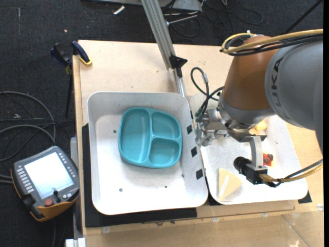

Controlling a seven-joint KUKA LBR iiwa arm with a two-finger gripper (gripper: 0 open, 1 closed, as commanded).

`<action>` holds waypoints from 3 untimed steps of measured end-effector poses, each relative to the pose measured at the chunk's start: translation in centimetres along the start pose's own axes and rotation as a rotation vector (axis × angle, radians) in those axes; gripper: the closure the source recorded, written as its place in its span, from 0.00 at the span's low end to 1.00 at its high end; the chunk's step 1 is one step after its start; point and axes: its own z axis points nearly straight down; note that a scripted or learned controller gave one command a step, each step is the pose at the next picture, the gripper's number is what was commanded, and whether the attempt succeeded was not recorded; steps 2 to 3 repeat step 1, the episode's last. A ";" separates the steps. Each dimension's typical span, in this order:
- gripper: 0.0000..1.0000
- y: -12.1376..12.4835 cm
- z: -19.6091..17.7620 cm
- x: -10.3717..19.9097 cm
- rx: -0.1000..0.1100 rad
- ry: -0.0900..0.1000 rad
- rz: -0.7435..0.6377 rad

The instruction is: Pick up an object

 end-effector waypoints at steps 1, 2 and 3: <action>1.00 0.8 1.1 5.7 0.000 0.000 -0.001; 1.00 0.8 1.1 5.7 0.000 0.000 -0.001; 1.00 0.8 1.1 5.7 0.000 0.000 -0.001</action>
